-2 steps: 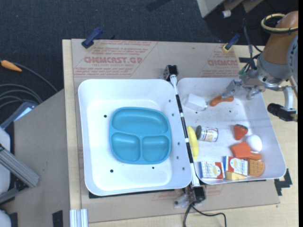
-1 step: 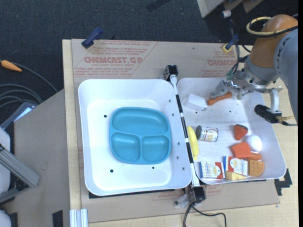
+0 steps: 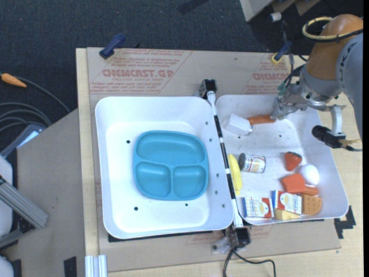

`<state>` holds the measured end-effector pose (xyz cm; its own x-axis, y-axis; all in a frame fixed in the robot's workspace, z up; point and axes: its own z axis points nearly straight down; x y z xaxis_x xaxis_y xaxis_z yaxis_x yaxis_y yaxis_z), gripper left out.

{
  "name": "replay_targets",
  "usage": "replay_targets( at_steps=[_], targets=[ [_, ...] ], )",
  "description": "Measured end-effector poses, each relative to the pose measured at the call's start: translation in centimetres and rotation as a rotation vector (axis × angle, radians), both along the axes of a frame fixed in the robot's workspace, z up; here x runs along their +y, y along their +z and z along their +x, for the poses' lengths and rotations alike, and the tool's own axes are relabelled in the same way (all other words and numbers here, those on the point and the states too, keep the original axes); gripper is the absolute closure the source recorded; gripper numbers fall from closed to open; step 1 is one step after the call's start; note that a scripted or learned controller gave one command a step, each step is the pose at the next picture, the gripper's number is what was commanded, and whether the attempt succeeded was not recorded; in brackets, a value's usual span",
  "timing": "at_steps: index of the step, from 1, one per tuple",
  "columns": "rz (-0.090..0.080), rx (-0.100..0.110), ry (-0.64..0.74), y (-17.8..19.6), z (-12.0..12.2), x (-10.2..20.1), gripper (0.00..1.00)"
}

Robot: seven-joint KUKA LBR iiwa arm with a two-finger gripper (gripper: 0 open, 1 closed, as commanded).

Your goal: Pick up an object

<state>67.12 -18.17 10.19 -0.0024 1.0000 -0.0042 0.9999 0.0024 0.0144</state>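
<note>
The right bin [image 3: 323,133] holds several small items. An orange carrot-like stick [image 3: 260,119] lies near its far wall beside a white block [image 3: 237,124]. My gripper [image 3: 282,109] is lowered into the bin's far part, right at the stick's right end; I cannot make out whether it touches the stick. Toward the front lie a yellow banana [image 3: 234,172], a small can [image 3: 252,164], a red strawberry [image 3: 293,160], a white egg [image 3: 310,173], an orange block [image 3: 295,183] and two small cartons [image 3: 257,207].
The left bin [image 3: 112,154] holds a blue divided plate [image 3: 170,164]. A black divider rail [image 3: 219,140] runs between the bins. A waffle-like piece [image 3: 311,203] sits at the right bin's front. The arm [image 3: 328,62] comes in over the far right corner.
</note>
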Motion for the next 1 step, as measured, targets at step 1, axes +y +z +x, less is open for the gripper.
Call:
replay_targets(
  at_steps=[1],
  targets=[
    [0.0,0.001,0.0,-0.02,-0.02,0.0,0.0]
  ],
)
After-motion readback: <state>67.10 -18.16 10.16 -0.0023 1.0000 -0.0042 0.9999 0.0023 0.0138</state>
